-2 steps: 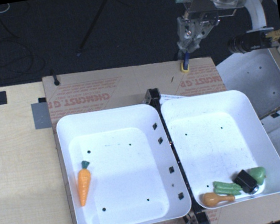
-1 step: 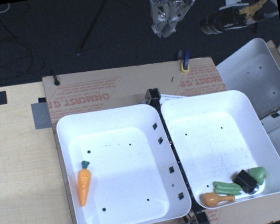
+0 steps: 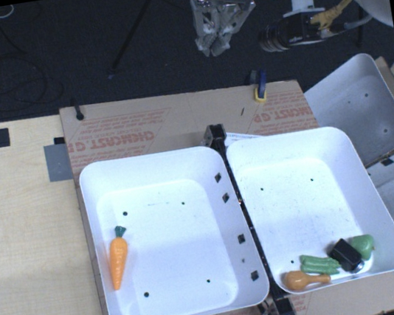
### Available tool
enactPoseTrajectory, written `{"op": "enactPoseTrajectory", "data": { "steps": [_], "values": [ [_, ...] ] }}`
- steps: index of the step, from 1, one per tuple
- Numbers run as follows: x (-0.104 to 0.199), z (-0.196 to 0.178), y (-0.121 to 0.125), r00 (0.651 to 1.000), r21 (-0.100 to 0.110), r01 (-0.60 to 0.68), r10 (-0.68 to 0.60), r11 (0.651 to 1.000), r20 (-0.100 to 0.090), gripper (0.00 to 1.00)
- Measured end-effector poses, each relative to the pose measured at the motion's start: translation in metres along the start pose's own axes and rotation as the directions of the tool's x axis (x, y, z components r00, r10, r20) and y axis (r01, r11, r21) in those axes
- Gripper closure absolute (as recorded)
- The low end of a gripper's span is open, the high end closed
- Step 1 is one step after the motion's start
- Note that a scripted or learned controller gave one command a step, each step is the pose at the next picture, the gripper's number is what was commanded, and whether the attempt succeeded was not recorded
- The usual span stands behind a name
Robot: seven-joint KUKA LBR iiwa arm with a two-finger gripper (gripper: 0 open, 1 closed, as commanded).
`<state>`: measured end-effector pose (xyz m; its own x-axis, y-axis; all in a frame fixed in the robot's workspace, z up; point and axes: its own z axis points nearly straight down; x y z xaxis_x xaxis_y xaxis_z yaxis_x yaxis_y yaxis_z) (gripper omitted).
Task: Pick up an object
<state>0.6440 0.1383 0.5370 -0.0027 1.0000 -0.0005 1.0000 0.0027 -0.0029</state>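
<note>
An orange toy carrot (image 3: 118,257) with a green top lies near the left wall of the left bin (image 3: 147,170). In the near right corner of the right bin (image 3: 292,146) sit an orange gourd-shaped toy (image 3: 305,279), a green pod (image 3: 320,265), a black block (image 3: 346,255) and a green piece (image 3: 362,243), all packed close together. My gripper (image 3: 215,34) hangs high beyond the far edge of the bench, over the dark floor, well away from both bins and every object.
The bins stand side by side on a cardboard sheet (image 3: 176,123), joined by a black clip strip (image 3: 239,221). A grey metal tray (image 3: 357,107) lies to the right of the right bin. A small blue and yellow clamp (image 3: 260,86) stands at the cardboard's far edge.
</note>
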Motion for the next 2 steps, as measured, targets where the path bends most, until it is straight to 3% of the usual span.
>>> {"op": "enactPoseTrajectory", "data": {
  "steps": [2],
  "values": [
    [0.108,0.000,0.000,1.000,0.001,0.002,-0.002,1.000,0.000,1.00]
  ]
}}
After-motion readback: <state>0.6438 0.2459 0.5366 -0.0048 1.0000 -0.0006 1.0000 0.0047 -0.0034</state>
